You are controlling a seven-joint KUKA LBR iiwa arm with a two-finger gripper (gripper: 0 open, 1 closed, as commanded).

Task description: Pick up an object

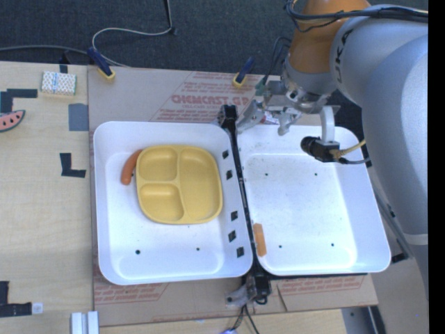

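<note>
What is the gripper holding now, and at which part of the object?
Nothing can be seen in the gripper; it hangs over the far edge of the right bin. The yellow plate and two orange pieces lie apart from it.

Glossy grey arm, orange band, looping black cables.

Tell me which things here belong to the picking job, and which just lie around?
For the job:
pincer
yellow plate
orange carrot
second carrot
two white bins

Lying about:
sponge
blue clamps
cable
</note>
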